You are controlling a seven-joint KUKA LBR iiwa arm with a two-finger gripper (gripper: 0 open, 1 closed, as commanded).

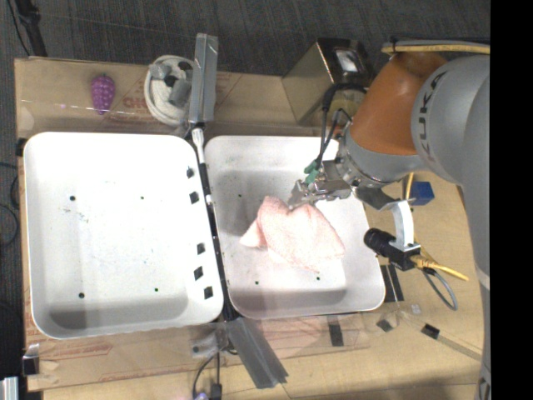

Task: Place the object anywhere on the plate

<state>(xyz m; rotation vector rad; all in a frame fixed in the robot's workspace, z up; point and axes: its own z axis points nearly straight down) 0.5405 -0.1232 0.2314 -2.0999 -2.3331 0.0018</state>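
Observation:
A pink, crumpled cloth (298, 233) lies in the right white bin (250, 161), spread from the bin's middle toward its right wall. My gripper (301, 193) hangs low over the cloth's upper edge and meets the fabric there. The cloth bunches up toward that spot. The grey arm with its orange band (398, 115) reaches in from the right, over the bin's far right corner. The left white bin (108, 232) holds nothing of the cloth.
A metal divider bar (202, 90) runs between the bins at the back. On the bench behind the left bin sit a purple grape-like item (102, 92) and a white coiled object (169, 88). A small blue block (423, 192) is right of the bin.

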